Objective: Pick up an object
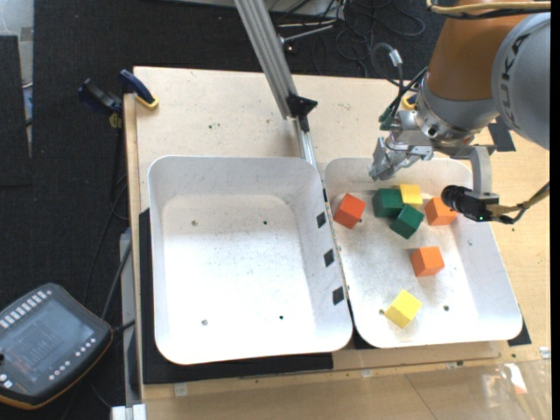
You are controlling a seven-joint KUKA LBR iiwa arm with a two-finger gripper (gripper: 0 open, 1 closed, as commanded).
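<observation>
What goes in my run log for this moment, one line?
gripper: above right bin far edge | nearest: green blocks | held: nothing seen

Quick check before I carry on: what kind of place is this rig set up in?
Most likely a robotics lab test bench: a wooden bench holds two white bins, coloured blocks lie in the right one, a teach pendant sits on the floor, and cables trail behind.

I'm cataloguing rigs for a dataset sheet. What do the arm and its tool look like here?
The arm is bulky and rounded, grey with an orange band. Its tool is small, metallic grey. Thin cables loop beside the wrist, and a black camera-like module hangs off a grey bracket.
</observation>
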